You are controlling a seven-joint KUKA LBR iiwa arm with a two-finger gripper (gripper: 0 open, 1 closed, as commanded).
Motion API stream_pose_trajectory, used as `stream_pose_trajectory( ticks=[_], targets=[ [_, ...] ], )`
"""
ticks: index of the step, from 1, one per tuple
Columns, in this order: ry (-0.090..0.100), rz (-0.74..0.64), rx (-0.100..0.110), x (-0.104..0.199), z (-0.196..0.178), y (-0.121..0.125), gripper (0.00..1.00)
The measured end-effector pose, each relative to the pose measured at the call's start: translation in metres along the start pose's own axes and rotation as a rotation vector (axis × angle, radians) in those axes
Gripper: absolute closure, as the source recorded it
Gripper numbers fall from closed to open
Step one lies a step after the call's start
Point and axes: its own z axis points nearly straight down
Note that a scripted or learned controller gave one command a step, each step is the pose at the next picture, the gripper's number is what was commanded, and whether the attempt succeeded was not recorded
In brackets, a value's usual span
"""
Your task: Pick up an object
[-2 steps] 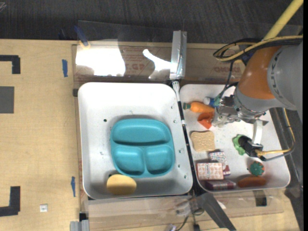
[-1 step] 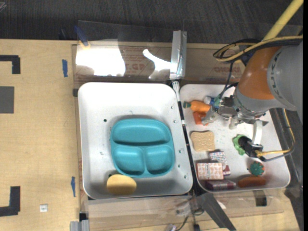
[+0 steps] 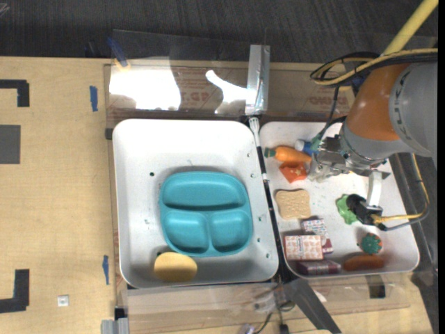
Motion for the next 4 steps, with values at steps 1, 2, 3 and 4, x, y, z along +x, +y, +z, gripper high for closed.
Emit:
stream_pose_trajectory(
  ticks=[1, 2, 3, 4],
  targets=[
    [0.001, 0.000, -0.002, 0.000, -0.010, 0.001, 1.00],
    [-0.008, 0.103, 0.030, 0.015, -0.067, 0.016, 1.00],
    [-0.008, 0.103, 0.034, 0.015, -0.066, 0.015, 0.00],
    [-0.002, -0.083, 0.045, 0.009, 0.034, 0.056, 0.00]
  ],
)
